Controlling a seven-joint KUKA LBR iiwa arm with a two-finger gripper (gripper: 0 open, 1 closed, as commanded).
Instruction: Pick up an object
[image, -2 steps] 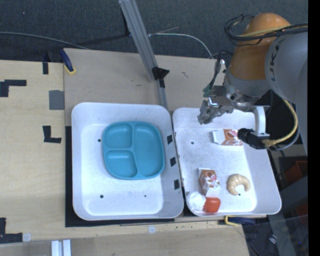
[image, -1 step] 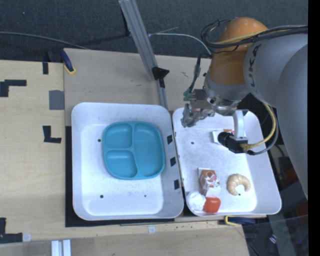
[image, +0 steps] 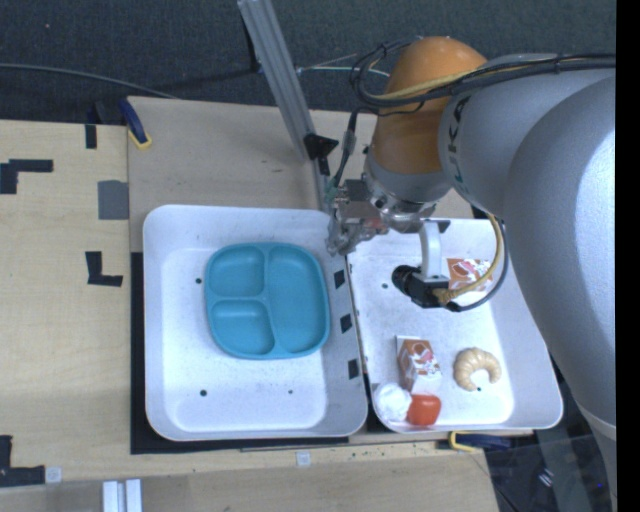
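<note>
- My claw (image: 345, 232) is hanging over the far end of the divide between the two bins, and I cannot tell its state from this slant; nothing seems to be lifted.
- The candidates are lying in the right bin (image: 530, 400): a croissant (image: 476, 367), a small carton (image: 418, 361), a red piece (image: 424, 410), all at its near end.
- The blue divided plate (image: 267, 300) is sitting in the left bin (image: 170, 330).
- Picking is probably not yet begun; everything is left.

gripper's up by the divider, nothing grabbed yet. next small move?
Probably shift the gripper toward the near end of the right bin and descend there: it hangs over the bins' divider, while the croissant, small carton and red piece lie together there.
</note>
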